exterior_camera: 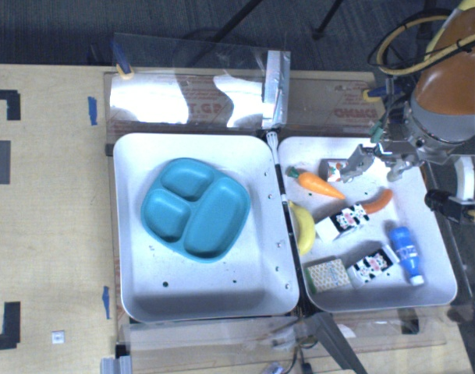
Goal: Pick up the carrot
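Worktop: pale wood, with black corner marks and bits of blue tape on the left side.
Left bin: shallow white tray with rounded corners, just beside the right bin.
Blue plate: plastic, three sections, in the middle of the left bin.
Back wall: brown card with shiny clear film, behind both bins.
Right bin: shallow white tray, full of small things.
Carrot: orange toy with a green top, lying flat near the back left of the right bin, tip pointing right.
Banana: yellow, curved, near the left wall of the right bin, in front of the carrot.
Speckled sponge: small tan block at the front left of the right bin.
Two cartons: small white boxes with black spots, one in the middle, the other nearer the front.
Sausage: orange-red, curved, right of the carrot.
Blue bottle: white cap, lying near the right side.
Gripper: above the back of the right bin, right of the carrot, not touching it.
Jaws: apart, nothing between.
Arm: grey with an orange band, coming in from the right.
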You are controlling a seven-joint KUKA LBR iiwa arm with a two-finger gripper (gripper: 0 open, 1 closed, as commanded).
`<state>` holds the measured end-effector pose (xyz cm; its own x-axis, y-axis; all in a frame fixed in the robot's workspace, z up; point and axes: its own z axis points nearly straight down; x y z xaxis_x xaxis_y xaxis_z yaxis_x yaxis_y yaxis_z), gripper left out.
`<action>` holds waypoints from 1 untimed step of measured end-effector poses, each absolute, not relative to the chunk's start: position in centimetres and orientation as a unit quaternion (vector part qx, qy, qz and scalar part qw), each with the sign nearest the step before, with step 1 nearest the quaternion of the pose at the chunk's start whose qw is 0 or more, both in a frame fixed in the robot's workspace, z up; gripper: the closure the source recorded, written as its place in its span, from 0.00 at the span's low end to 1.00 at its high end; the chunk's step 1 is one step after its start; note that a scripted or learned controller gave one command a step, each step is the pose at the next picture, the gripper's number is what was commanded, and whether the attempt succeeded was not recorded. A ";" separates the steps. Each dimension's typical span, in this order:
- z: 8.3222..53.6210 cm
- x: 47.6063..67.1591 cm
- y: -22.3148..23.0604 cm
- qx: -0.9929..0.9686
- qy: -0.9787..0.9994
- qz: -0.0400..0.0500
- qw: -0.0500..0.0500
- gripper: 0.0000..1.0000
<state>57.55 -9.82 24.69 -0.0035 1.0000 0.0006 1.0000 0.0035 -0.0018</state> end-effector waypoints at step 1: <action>16.6 60.7 -10.4 -0.614 -0.789 0.000 0.001 0.00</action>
